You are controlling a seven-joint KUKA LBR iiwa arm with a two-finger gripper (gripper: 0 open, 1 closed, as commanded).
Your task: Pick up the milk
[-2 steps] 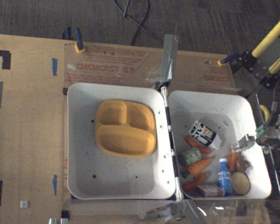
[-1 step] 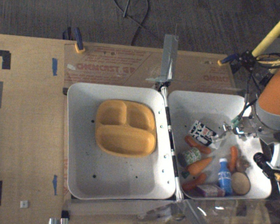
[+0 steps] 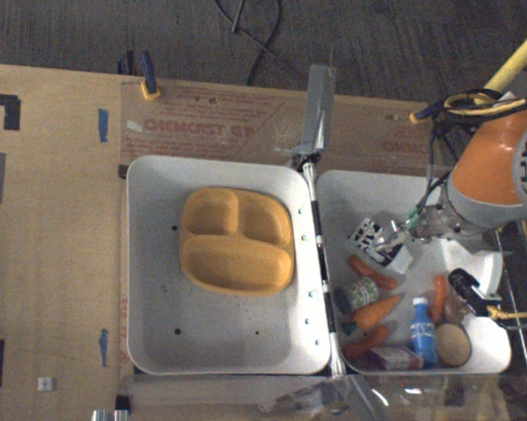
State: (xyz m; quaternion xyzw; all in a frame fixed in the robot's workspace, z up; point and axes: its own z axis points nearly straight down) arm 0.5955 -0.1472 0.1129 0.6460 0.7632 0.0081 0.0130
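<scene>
Highest over the bench, and so closest to the lens, is my arm (image 3: 488, 169), grey with its orange band, reaching in from the right above the right-hand bin (image 3: 354, 195). At its end my gripper (image 3: 394, 239) is low over the upper left part of that bin. Whether it is open or closed I cannot tell, and I see nothing plainly held in it.

The milk (image 3: 366, 231), a small carton with black-and-white cow patches, lies in that same upper left part of the right bin, just beside my gripper on its left. I cannot tell whether the two are touching.

Below the milk lies a reddish-orange carrot (image 3: 372, 273), tilted, and under it a small round greenish thing (image 3: 360, 294), perhaps a can. A second carrot (image 3: 380, 309) slants just beside it, and a third carrot (image 3: 365, 342) sits near the bin's lower left corner. A purple box (image 3: 395, 357) lies along the lower wall. Just beside it, a blue bottle (image 3: 422, 334) with a white cap points up the frame. Near the bottle's cap is a short fourth carrot (image 3: 438, 298). A brown rounded thing (image 3: 453, 345), like a potato, lies right of the bottle.

The left-hand bin (image 3: 203, 329) holds a yellow-orange divided plate (image 3: 236, 241) with three compartments, set toward its upper half. Both bins rest on the pale wooden bench (image 3: 46, 235).
</scene>
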